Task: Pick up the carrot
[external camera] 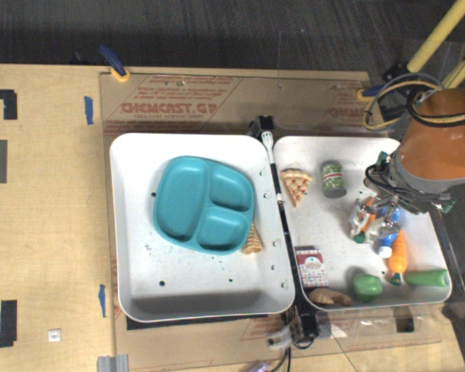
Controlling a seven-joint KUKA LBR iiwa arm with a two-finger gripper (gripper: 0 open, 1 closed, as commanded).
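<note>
A: We find the carrot [398, 256] at lower right in the right bin [342, 248], orange, nearly upright, on bare white plastic.

B: The bins rest on cardboard [240, 99] over a wooden bench [39, 208]. Just above the carrot we see the gripper [374, 222]; whether its jaws are parted we cannot tell.

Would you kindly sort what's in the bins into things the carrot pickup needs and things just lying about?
Needed: carrot; gripper.

Lying about: blue divided plate; pizza slice; green can; red carton; green round vegetable; green long vegetable.
</note>
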